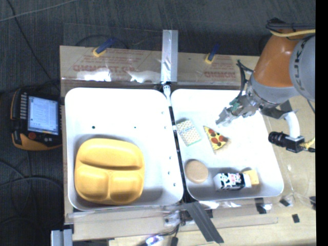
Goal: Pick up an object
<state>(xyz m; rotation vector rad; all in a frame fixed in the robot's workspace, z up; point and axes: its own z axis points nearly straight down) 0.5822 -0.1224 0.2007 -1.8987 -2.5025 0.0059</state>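
The right bin [256, 142] holds a toy pizza slice [216, 138], a patterned green-and-white packet [188, 132], a round tan cookie-like disc [196, 171] and a black-and-white cow-print item with a yellow end [236, 180]. My gripper [226, 117] hangs over the upper part of the right bin, just above and right of the pizza slice. Nothing shows between its fingertips. A large yellow bread-shaped object [108, 169] fills the lower part of the left bin [113, 106].
A metal divider [169, 50] stands behind the seam between the bins. A handheld pendant with a lit screen [37, 118] lies left of the bench. A black fixture [285, 140] juts in at the right bin's right rim.
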